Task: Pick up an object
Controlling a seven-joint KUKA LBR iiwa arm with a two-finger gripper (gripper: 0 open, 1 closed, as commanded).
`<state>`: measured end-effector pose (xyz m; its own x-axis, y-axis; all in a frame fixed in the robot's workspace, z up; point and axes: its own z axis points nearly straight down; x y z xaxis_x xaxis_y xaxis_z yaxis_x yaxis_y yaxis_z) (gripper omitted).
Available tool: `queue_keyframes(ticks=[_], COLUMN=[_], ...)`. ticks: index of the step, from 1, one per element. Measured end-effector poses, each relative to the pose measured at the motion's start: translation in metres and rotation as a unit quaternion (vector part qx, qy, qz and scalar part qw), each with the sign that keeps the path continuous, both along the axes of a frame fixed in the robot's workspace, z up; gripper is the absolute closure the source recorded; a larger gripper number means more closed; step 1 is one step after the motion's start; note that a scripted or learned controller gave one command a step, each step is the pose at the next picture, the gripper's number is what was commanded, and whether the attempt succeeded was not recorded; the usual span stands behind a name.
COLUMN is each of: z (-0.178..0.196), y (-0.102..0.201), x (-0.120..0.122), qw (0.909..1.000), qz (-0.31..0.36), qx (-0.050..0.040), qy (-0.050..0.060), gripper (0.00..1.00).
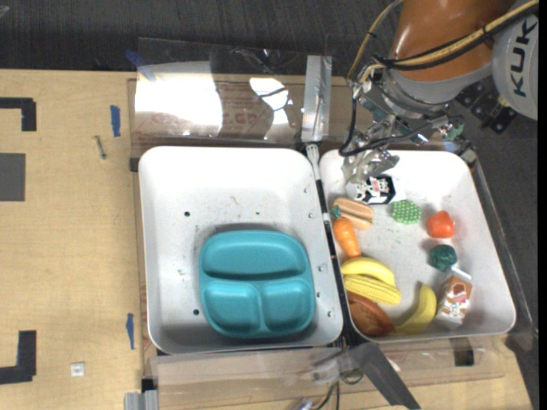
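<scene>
My gripper (367,167) hangs low over the far left corner of the right bin (479,196), under the orange wrist band. Directly below it lies a small black-and-white toy (379,190), touching or nearly touching it; I cannot tell which. Just in front of that lie a hot dog (353,212) and a carrot (346,237) along the bin's left wall. A green bumpy ball (406,212) and an orange-red fruit (440,225) sit to the right.
Nearer the front of the right bin lie a dark green piece (443,256), a banana bunch (369,280), a single banana (419,307), a brown-red fruit (369,317) and a small carton (455,299). The left bin (162,195) holds a teal divided plate (255,282).
</scene>
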<state>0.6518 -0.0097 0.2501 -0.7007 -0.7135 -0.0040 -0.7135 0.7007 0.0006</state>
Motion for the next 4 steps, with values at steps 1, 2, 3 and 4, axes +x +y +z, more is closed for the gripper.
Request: queue_keyframes(ticks=[1, 2, 3, 4], z=[0.069, 0.091, 0.083, 0.040], y=[0.008, -0.011, -0.037, -0.052], x=[0.017, 0.017, 0.016, -0.011], qw=[0.9999, 0.9999, 0.9982, 0.9887], qz=[-0.010, 0.012, 0.061, 0.150], qx=[-0.0004, -0.0006, -0.0007, -0.0007], qy=[-0.007, -0.005, -0.002, -0.001], gripper=[1.00, 1.00, 1.00, 1.00])
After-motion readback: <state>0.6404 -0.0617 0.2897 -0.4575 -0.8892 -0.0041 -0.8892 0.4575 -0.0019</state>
